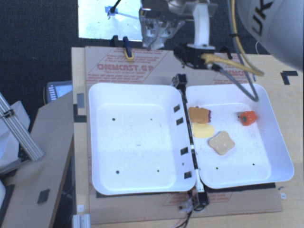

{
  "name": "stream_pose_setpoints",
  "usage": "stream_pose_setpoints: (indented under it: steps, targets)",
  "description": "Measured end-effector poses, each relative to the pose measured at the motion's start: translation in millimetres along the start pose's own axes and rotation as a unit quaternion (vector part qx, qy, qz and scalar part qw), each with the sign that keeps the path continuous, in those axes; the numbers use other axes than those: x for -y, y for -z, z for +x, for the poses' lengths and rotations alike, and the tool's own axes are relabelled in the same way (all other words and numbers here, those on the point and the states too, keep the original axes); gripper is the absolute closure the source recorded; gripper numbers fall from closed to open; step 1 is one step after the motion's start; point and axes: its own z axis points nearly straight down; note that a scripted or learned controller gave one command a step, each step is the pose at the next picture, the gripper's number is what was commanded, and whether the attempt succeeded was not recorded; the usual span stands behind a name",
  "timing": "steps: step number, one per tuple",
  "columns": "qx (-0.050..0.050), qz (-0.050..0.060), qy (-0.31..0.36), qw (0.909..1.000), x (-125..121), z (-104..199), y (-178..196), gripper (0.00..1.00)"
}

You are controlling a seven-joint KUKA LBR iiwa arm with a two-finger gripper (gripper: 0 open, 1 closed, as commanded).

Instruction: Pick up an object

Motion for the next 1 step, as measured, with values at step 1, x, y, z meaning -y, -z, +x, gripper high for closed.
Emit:
stream_pose_setpoints:
  steps: [1]
  targets:
    - [0.0, 0.0, 0.001, 1.0, 0.6, 0.3, 0.2, 0.0]
